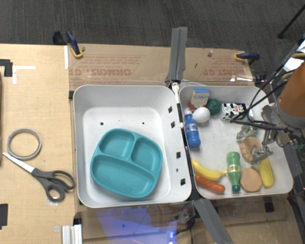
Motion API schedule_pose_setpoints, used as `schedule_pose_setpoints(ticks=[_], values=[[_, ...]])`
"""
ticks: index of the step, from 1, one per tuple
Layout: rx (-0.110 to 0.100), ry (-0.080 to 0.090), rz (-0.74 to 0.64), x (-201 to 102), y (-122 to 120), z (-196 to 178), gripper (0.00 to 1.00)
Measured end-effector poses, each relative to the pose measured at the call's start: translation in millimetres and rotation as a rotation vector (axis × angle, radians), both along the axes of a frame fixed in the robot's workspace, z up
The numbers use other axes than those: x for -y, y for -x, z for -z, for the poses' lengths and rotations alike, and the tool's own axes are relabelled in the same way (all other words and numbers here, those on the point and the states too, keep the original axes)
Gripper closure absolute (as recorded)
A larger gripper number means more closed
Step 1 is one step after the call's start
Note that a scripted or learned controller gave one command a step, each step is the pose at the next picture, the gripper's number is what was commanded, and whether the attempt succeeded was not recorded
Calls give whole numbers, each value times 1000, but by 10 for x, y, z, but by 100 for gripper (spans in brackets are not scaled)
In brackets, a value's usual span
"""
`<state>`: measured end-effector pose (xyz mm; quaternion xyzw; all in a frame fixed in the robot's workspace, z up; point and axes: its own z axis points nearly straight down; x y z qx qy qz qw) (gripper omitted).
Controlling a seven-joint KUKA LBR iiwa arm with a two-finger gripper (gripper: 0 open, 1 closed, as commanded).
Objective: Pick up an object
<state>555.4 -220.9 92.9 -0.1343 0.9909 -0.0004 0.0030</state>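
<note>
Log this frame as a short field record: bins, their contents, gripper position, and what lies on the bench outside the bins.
left bin: teal divided plate
right bin: blue bottle, white ball, banana, green bottle, corn cob, red pepper-like item, round tan item
gripper: over right bin, near a tan item
grasp: cannot tell
bench outside the bins: scissors, tape roll

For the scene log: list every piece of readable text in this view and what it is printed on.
Cardboard sheet behind the bins: red print, upside down, too blurred to read.
Blue-and-white carton in the right bin: label too small to read.
Black-and-white packet: marks illegible.
Blue bottle and green bottle: no legible label.
</note>
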Motion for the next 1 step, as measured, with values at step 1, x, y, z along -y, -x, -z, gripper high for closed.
schedule_pose_setpoints(ticks=[1], values=[[5, 1, 0, -6, -19, -108, 100]])
